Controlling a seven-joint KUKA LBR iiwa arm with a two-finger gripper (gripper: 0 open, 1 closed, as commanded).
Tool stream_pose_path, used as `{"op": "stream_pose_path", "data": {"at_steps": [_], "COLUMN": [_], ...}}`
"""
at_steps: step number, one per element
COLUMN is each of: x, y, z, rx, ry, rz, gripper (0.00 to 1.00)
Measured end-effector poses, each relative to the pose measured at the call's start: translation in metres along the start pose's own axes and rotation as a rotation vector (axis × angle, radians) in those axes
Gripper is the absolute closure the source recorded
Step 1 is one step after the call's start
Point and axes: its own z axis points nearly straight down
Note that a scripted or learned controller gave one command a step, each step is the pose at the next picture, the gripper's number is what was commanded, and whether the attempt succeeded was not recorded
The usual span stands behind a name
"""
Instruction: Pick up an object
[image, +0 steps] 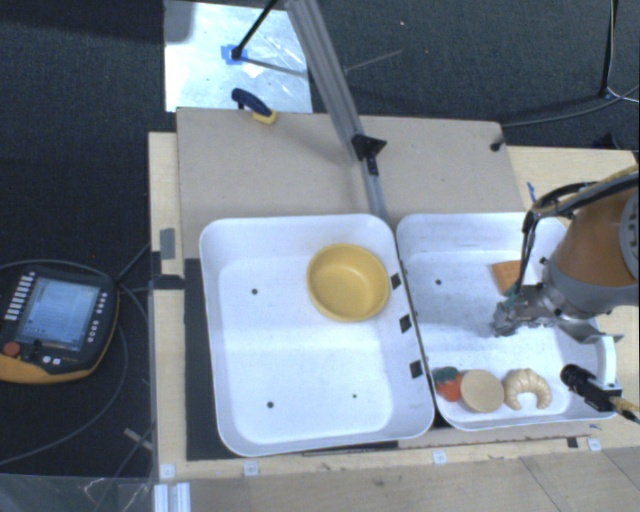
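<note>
Nearest the camera, along the right-hand white plastic bin's (450, 240) lower wall at about 6 o'clock, lie three small items in a row: a red-and-green vegetable-shaped toy (446, 381), a round tan disc-shaped piece (481, 391) touching it, and a pale croissant-shaped toy (527, 388) just beside the disc. An orange wedge-shaped piece (506, 274) rests near the bin's 2 o'clock region, partly hidden by the arm. The grey arm with orange band (592, 245) enters from 3 o'clock; its pincer (510, 318) hangs over the bin floor between the wedge and the croissant toy, well apart from the row below. Whether the pincer is open or closed cannot be told, and nothing is seen between its tips. The left-hand white plastic bin (260, 400) carries a round yellow bowl (347, 282), upright, at its 1 o'clock corner. Both bins sit on the tan tabletop (270, 165). At 9 o'clock, on the dark floor, lies an orange-edged control pendant (52, 320); its screen text is too small to read.
</note>
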Motion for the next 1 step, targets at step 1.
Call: {"op": "stream_pose_path", "data": {"at_steps": [1], "x": [-0.0022], "y": [0.0044], "z": [-0.0429], "rx": [-0.002], "ry": [-0.001], "rz": [-0.001], "gripper": [1.0]}}
